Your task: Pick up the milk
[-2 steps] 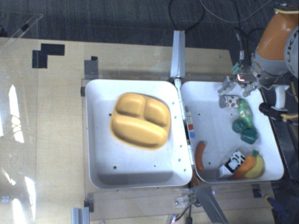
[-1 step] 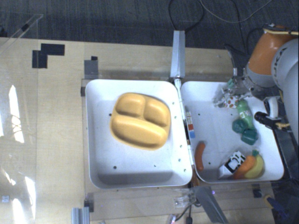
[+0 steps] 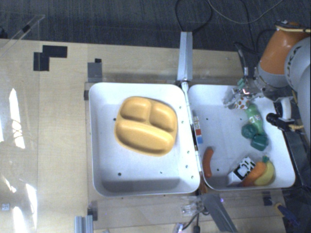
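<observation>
The milk (image 3: 243, 169) is a small white carton with black patches. It lies near the front edge of the right bin (image 3: 218, 130), with a carrot (image 3: 255, 173) and a banana (image 3: 267, 175) pressed against its right side. My gripper (image 3: 239, 98) hangs over the back of the same bin, well behind the milk and apart from it. Nothing shows in its grasp.
A green bottle (image 3: 253, 114) and two teal pieces (image 3: 255, 135) lie just in front of the gripper on the bin's right side. A red sausage (image 3: 208, 161) lies to the left of the milk. A yellow bread loaf (image 3: 146, 125) sits in the left bin (image 3: 104, 144).
</observation>
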